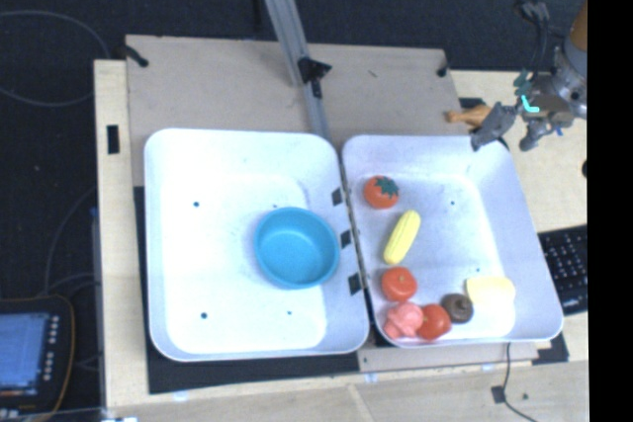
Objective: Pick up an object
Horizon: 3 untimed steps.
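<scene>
So the gripper (514, 126) is up at the top right corner of the right bin (495, 188), hanging just past its rim. The jaws look spread apart, one dark finger (489, 127) pointing left over the bin corner and the other one on the right, with nothing between them. There's a little teal light glowing on the wrist just above.

All the pickable stuff is down in the right bin, well away from the gripper. Near the left wall there's a tomato with a green top (381, 192), and just below it a yellow corn cob (402, 237) lying at a tilt. Under that sits an orange-red round fruit (400, 285). Along the bottom wall you've got a pink piece (401, 320) touching a red one (433, 321), then a small brown donut (457, 307), then a pale yellow block (491, 292) just beside it.

The left bin (198, 173) has a blue bowl (296, 247) sitting upright, right of center, near the divider. Both bins sit on the table (218, 54).
</scene>
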Motion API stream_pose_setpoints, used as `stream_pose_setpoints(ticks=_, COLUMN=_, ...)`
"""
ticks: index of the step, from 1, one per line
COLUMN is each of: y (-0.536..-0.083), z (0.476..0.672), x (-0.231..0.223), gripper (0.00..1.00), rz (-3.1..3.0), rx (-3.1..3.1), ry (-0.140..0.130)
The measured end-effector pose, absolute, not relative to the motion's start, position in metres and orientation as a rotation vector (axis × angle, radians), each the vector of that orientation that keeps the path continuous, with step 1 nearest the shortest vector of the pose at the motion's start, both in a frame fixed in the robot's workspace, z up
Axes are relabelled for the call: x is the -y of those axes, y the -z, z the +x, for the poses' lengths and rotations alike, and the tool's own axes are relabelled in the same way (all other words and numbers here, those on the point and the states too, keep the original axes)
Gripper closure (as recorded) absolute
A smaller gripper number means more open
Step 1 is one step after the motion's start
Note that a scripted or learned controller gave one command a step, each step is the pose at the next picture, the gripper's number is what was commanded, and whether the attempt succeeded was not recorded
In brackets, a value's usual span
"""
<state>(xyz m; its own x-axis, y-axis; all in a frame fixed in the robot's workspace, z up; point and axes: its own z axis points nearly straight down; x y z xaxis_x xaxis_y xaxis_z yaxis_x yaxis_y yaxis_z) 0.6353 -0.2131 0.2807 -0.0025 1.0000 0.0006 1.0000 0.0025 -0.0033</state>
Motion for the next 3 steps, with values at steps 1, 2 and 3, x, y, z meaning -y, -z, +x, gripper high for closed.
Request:
stream_pose_setpoints(ticks=1, y=-0.285, z=0.636, x=0.213, gripper=0.0, rz=-2.22, rx=2.227, ry=0.003)
stream_pose_setpoints(ticks=2, y=-0.231, z=0.644, x=0.208, gripper=0.0, rz=-2.212, rx=2.23, ry=-0.005)
stream_pose_setpoints(ticks=3, y=-0.167, z=0.641, x=0.209, gripper=0.0, rz=-2.219, rx=2.222, ry=-0.006)
